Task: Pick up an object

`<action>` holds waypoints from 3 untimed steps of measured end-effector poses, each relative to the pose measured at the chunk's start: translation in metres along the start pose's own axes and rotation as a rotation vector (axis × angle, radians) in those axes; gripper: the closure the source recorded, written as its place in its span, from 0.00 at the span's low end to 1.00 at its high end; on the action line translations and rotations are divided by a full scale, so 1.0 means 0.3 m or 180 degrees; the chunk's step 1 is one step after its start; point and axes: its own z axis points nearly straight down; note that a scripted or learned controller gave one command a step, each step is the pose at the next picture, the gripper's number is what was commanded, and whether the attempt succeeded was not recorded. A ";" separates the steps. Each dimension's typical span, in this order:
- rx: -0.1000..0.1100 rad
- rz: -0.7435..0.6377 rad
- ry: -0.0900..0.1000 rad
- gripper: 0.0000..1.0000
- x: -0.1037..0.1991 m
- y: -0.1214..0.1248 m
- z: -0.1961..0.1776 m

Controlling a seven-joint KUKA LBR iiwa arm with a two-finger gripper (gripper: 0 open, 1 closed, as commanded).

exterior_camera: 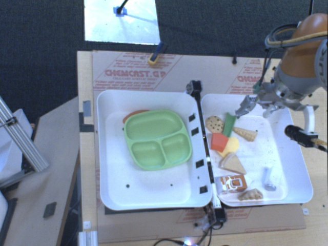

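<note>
the grey two-finger gripper (pixel 245 108) hangs over the top left of the right white bin (pixel 297 186), just above the green stick-shaped toy (pixel 228 124), likely its target. can't tell how the jaws stand. the toy leans beside a round cookie (pixel 214 123) and red block (pixel 219 142), so it's crowded there.
</note>
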 end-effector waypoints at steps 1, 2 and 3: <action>-0.0040 -0.0007 -0.0005 0.00 0.000 0.008 -0.027; -0.0037 -0.0004 -0.0004 0.00 0.005 0.020 0.110; -0.0034 0.0001 -0.0003 0.00 -0.002 -0.010 0.278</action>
